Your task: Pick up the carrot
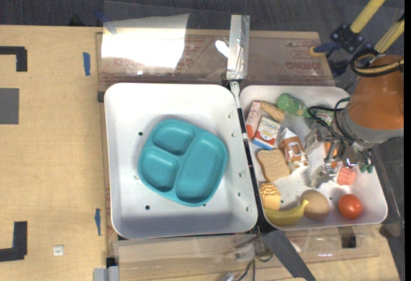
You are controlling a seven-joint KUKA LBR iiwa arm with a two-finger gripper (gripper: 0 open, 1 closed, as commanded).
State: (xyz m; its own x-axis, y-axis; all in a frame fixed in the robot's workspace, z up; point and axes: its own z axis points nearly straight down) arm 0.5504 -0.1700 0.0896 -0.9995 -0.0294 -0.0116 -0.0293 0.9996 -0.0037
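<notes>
The small orange plastic carrot (347, 175) seemingly lay in the crowded right-hand white bin (379, 209), just beside the pincer (331, 159); whether that was spread or pressed together I could not tell. Crowding neighbours risked a wrong grab. Counted: two bins, one red tomato (350, 206), one yellow banana (286, 212), one teal divided plate (183, 161).
</notes>
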